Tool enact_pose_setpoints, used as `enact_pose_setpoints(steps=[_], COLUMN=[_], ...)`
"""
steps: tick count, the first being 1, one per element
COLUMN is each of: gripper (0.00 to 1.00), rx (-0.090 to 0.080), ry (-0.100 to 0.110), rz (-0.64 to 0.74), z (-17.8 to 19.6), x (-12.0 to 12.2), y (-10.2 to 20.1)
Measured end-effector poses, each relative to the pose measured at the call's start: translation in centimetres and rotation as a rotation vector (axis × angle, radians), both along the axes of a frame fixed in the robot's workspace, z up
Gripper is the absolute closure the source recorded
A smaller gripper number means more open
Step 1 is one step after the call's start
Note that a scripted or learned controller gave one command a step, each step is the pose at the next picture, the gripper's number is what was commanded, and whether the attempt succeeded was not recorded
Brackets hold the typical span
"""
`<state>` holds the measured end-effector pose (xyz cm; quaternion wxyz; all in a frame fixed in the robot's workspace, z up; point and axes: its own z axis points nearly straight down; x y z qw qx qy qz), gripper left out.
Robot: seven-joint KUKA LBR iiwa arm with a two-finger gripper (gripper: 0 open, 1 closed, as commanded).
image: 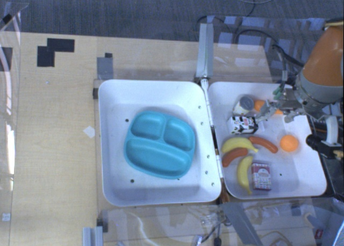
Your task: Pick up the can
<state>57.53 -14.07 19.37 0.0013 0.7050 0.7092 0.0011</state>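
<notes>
From my seat the hand (280, 104) hangs over the far right part of the right bin (317, 186). Its metal parts blur together against the white, so I cannot tell whether it is spread or pressed together, and I see nothing held in it.

The can (246, 102) stands to the hand's left, near the bin's far wall, apparently upright with its grey round top facing the camera. A small orange piece (259, 105) sits between can and hand, just beside the can. A black-and-white carton (244, 124) lies just in front of the can.

So I judge the move to be a short shift leftward, then straight down along the can's vertical axis. Room is tight on the near and right sides; the far side looks freer. The bananas (239, 156), sausages (252, 148) and orange ball (289, 143) lie well clear.
</notes>
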Motion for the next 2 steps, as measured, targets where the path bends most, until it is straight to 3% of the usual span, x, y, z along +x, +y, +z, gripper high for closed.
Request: enact_pose_setpoints(steps=[1,2], gripper=[0.00,0.00], rx=[-0.001,-0.002], ry=[0.000,-0.009], rz=[-0.118,-0.149], z=[-3.4,-10.4], x=[-8.1,-5.4], y=[-4.8,0.1])
